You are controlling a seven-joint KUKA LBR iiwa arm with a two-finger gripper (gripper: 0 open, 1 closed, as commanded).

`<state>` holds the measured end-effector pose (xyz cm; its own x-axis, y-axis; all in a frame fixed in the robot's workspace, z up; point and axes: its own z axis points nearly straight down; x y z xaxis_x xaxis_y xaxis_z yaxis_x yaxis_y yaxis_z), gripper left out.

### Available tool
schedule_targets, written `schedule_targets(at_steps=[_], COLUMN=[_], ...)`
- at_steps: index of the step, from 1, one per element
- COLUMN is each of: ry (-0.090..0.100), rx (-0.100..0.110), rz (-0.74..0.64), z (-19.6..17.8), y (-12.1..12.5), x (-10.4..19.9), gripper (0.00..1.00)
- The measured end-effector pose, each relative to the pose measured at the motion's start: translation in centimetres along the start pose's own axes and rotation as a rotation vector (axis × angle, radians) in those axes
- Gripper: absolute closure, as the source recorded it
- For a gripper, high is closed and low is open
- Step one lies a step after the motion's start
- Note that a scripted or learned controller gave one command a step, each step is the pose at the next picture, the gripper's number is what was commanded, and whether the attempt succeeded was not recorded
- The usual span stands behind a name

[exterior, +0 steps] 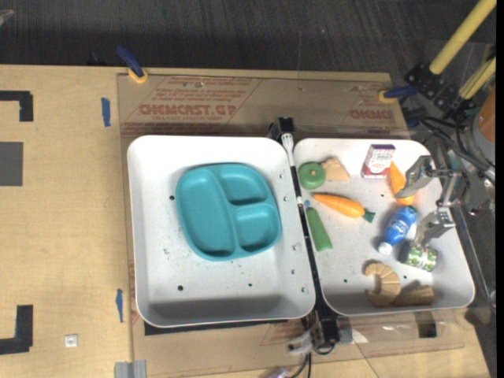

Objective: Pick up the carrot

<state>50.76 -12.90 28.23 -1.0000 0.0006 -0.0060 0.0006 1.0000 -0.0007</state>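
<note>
Our gripper (pixel 431 197) is hovering spread open and holding nothing over the right bin (pixel 465 278), while the carrot (pixel 339 205) is lying well apart toward the bin's left side. We are risking a snag on the blue bottle (pixel 397 228) between them. The bins are resting on a brown board (pixel 197 101), a teal tray (pixel 228 209) sitting in the left one.
</note>
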Motion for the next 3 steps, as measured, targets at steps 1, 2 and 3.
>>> schedule_targets(at_steps=[1, 2, 3], ry=[0.012, -0.008, -0.006], rx=[-0.003, 0.001, 0.002], rz=[0.089, 0.020, -0.106], z=[13.9, 19.3, 19.2], y=[0.7, 1.7, -4.5], x=[-0.4, -9.3, -3.1], gripper=[0.00, 0.00, 0.00])
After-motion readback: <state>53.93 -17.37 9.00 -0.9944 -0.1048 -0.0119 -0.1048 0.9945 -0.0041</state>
